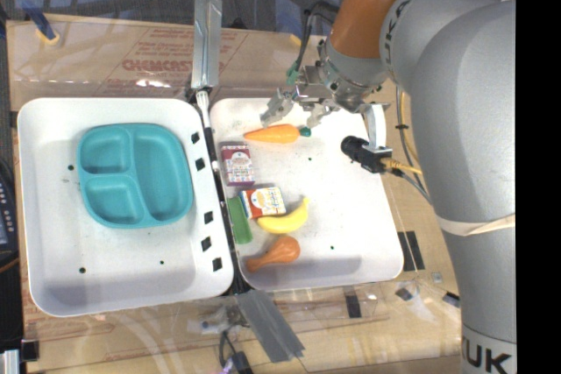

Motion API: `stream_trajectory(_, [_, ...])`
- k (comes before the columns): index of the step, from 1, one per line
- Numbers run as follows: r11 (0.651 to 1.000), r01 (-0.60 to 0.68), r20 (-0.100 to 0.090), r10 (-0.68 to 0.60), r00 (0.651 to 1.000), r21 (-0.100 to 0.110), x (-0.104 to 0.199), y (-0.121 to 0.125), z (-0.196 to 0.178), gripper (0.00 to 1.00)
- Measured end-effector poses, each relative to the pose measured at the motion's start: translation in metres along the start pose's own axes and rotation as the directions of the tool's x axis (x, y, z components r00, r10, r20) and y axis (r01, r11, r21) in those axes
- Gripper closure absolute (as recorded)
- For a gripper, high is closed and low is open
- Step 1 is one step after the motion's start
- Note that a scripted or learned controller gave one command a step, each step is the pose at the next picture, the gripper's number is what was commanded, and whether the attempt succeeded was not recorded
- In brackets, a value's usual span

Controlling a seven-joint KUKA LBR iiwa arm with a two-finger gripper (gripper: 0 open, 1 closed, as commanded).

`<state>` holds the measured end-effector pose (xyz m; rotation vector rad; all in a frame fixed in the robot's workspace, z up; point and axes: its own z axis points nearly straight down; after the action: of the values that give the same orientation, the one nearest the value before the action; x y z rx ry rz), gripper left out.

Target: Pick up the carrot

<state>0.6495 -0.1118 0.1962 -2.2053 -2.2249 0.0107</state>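
Note:
The orange carrot (273, 134), with a small green stub at its right end, lies flat near the far edge of the right bin (368, 215). My gripper (295, 107) hangs just above and behind the carrot, open, its metal fingers spread to either side. Nothing is between the fingers. The carrot rests on the bin floor, apart from the other items.
The right bin also holds a dark red packet (236, 164), a small orange-and-white box (264, 201), a banana (286, 219), a green stick (241, 222) and a brown-orange pear-shaped toy (274, 251). A teal divided plate (136, 173) sits in the left bin (53, 258).

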Motion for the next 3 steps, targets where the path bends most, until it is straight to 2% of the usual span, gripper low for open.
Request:
stream_trajectory(1, [0.964,0.266,0.011,-0.266,0.964,-0.017,-0.036,0.012,0.097,0.00])
stream_trajectory(2, [0.905,-0.426,0.000,0.426,0.905,0.000,-0.008,0.007,0.108,0.00])
stream_trajectory(3, [0.997,-0.079,0.000,0.079,0.997,-0.005,-0.045,0.007,0.107,0.00])
